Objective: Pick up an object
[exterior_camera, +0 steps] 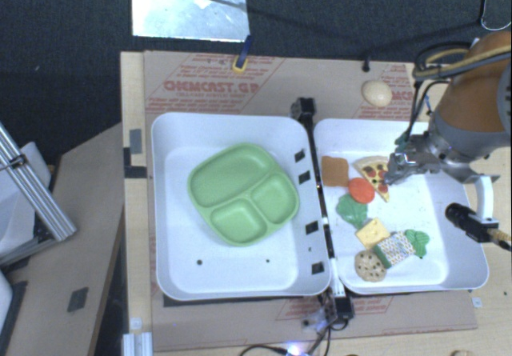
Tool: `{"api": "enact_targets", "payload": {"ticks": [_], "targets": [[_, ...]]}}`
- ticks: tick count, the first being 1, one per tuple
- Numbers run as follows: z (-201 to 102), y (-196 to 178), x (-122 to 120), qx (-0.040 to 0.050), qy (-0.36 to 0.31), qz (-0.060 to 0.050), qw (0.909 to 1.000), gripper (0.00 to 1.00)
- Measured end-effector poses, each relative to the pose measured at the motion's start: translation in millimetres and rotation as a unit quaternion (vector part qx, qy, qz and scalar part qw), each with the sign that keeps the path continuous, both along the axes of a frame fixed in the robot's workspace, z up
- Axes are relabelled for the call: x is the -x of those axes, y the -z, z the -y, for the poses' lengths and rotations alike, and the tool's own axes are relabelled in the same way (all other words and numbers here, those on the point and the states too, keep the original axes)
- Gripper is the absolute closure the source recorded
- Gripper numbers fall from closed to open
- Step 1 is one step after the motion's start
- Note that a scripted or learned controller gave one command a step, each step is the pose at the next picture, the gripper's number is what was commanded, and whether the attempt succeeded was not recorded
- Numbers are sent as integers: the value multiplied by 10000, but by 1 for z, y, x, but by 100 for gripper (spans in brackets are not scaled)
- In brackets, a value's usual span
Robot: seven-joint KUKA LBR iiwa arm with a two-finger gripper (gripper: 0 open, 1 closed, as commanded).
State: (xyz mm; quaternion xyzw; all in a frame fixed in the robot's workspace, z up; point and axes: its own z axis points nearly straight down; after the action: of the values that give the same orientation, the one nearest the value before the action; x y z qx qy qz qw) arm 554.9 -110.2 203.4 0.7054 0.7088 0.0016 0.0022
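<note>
Your grey two-finger gripper hung low over the right shallow white bin, beside the toy food.
Its tip sat just beside the pizza-slice toy and the round red tomato piece; you could not tell whether it was released or clenched. The green three-compartment plastic tray lay in the left white bin, well apart.

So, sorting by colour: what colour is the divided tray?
Light green tray, clear in the camera view.
</note>
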Motion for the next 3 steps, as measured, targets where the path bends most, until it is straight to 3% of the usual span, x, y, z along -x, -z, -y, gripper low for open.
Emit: {"api": "enact_targets", "payload": {"ticks": [1, 2, 3], "targets": [[0, -22, -1, -2, 0, -9, 10000, 100], [-51, -12, 25, -12, -18, -33, 10000, 100], [-74, -19, 47, -7, -6, -27, 10000, 100]]}}
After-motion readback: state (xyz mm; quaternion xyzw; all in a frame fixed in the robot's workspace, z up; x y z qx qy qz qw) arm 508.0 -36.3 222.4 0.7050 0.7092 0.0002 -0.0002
